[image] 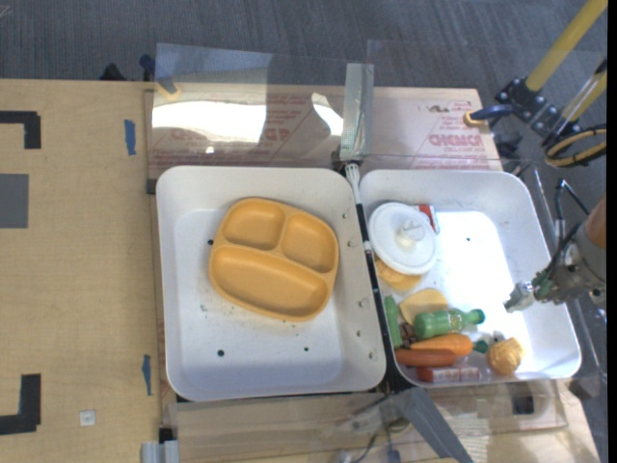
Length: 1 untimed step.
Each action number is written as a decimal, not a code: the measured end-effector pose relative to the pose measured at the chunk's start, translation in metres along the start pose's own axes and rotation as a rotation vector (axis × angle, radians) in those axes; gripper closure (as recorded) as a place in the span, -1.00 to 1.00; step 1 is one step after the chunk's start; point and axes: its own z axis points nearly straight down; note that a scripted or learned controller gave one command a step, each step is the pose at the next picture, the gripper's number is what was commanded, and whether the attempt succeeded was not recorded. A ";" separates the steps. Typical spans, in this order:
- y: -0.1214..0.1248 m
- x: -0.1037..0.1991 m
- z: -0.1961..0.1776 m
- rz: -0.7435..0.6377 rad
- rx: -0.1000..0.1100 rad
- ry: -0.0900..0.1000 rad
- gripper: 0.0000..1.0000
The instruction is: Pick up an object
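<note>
Left bin (183, 287), centre-left of frame: holds an orange divided plate (275, 257), upright. Right bin (540, 210): white round lid (405, 236) at upper left; below it yellow pieces (422, 304), a green bottle (443, 322), a carrot (439, 347) and a round orange fruit (504, 356), crowded along the lower edge. Gripper (523, 297) at far right, over the right bin's right rim, apart from the clutter; state of grip cannot be told. Nothing seen between the tips.
</note>
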 end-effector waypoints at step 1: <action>0.000 -0.021 -0.206 0.053 -0.008 -0.005 1.00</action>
